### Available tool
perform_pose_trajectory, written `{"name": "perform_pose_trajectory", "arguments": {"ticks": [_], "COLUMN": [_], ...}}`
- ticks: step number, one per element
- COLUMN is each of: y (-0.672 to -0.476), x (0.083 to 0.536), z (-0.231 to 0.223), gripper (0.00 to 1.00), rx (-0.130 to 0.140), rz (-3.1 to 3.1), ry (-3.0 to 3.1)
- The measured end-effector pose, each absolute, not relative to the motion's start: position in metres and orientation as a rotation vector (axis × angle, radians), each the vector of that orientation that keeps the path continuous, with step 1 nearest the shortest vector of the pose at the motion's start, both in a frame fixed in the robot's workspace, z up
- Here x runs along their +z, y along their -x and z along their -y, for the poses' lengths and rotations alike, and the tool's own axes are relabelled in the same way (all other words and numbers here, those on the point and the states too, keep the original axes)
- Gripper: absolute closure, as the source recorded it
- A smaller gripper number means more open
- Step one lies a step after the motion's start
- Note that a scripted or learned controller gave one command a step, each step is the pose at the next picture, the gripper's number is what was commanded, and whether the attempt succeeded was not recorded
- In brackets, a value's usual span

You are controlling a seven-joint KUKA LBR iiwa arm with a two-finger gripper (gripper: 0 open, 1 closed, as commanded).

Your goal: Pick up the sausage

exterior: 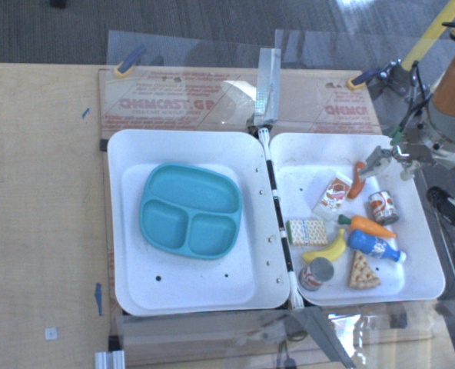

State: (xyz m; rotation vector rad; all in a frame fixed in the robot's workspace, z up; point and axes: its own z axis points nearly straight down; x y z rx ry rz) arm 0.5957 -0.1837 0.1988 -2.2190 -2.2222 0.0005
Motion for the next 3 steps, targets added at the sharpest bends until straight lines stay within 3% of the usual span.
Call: {"name": "perform_pose_trajectory", "arguments": {"ticks": [1,2,3], "y": [-0.64,-0.642,-0.668], "x": [0.087,0.099,0.222], "z": [0.192,0.191,0.139], "gripper": [0.0,1.0,1.0], "rx": [-0.003,-0.006,-0.001], "rz": [2.274,2.281,2.103], "ry": [2.175,2.175,2.337]}}
